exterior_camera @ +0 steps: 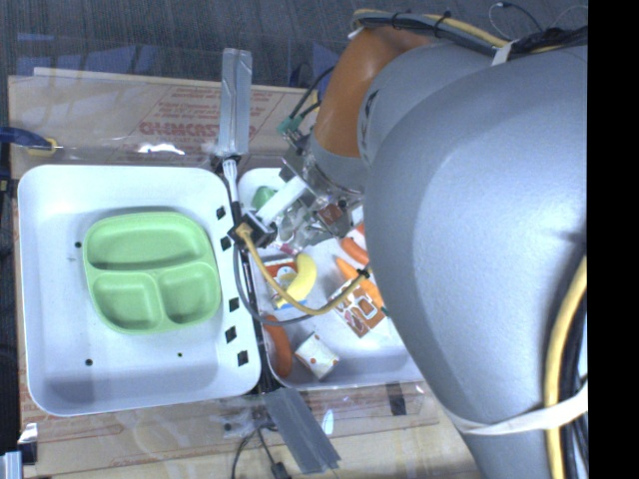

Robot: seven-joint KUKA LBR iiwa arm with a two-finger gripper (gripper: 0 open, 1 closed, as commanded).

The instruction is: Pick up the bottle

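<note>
Now, starting at the left, a shallow white plastic bin (50,297) is sitting on the tabletop, and a light green plastic tray with three compartments (152,270) is lying flat inside it, near its middle. A sheet of brown cardboard with red printing (150,113) is lying under the far side of the bins. A grey metal post (236,103) is standing up at the far end of the divide between the bins, and a row of small black clips (238,307) is running along that divide.

Moving right, a second shallow white plastic bin (349,369) is holding a crowd of small things. A yellow banana-shaped toy (300,276) is lying near its middle, with a yellow cable (290,302) curving around it. A small white carton with red marks (316,355) is resting near the bin's near edge, and a reddish-brown rounded object (277,345) is lying just beside it by the divide. An orange and white packet (361,307) is lying to the right of the banana toy.

Above these things the gripper (290,218) is reaching down into the far part of the right bin; whether it is apart or together I cannot tell. A green and white rounded object (264,197), possibly the bottle, is peeking out just beside it at the bin's far left corner, but that is uncertain.

Further right, the large grey arm with its orange band (349,88) is covering much of the right bin.
</note>
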